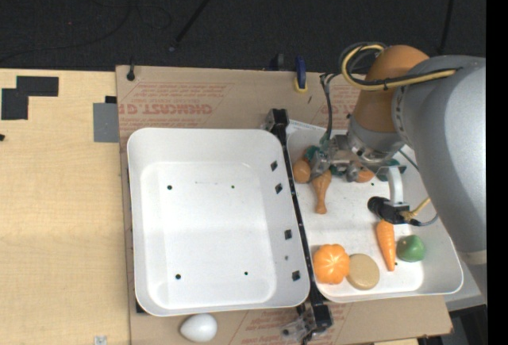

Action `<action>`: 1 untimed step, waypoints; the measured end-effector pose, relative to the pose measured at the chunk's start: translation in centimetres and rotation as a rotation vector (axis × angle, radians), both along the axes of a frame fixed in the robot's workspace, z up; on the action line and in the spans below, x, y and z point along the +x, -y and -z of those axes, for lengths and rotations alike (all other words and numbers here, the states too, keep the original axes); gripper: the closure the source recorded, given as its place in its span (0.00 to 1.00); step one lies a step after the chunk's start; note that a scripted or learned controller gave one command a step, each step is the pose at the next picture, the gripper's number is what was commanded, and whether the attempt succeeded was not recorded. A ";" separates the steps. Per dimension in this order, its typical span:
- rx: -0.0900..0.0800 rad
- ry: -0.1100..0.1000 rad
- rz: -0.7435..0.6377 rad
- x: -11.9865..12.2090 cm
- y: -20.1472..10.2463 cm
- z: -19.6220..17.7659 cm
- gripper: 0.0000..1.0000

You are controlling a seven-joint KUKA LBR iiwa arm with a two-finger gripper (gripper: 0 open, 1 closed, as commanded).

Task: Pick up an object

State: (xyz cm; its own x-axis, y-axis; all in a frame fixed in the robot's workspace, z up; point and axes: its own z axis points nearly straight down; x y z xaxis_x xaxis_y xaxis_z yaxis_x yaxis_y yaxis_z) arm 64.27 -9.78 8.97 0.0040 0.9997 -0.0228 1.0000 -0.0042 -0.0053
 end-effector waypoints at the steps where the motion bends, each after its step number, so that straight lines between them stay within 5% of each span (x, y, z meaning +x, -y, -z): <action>1: 0.022 -0.001 0.000 -3.6 3.2 0.2 0.00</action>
